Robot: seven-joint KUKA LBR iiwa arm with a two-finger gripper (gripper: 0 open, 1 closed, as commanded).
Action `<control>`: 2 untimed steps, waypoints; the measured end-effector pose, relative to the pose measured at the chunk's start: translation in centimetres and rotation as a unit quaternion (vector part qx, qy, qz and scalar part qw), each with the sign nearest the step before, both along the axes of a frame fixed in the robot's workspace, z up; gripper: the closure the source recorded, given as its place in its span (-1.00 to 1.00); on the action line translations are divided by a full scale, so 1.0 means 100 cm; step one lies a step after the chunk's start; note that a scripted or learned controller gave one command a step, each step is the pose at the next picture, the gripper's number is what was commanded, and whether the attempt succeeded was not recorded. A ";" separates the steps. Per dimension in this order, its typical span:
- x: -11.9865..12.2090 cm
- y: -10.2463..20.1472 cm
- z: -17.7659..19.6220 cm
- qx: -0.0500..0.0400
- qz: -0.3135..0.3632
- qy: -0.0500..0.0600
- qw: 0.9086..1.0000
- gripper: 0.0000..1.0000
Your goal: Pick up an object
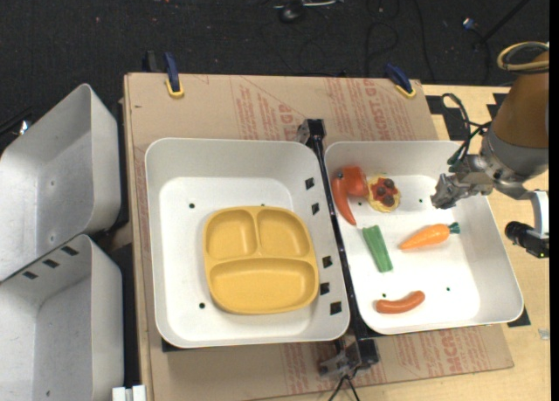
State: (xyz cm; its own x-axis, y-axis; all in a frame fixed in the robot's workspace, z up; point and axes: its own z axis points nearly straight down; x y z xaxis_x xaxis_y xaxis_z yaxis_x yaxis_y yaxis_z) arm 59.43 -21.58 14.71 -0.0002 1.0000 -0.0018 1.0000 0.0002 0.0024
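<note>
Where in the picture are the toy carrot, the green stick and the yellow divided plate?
toy carrot [425, 237], camera view, middle of its orange body.
green stick [378, 248], camera view, middle of its length.
yellow divided plate [260, 259], camera view, ridge between its compartments.

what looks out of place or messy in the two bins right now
Nothing stands out. The yellow divided plate lies flat in the left bin. In the right bin the carrot, green stick, sausage, red pepper and small tart lie scattered but unspilled. The gripper hovers at that bin's far right.
</note>
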 end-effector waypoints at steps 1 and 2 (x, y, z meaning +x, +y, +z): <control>-0.003 0.003 0.044 0.000 0.001 -0.001 1.000 1.00; -0.004 0.013 0.096 0.000 0.002 -0.002 1.000 1.00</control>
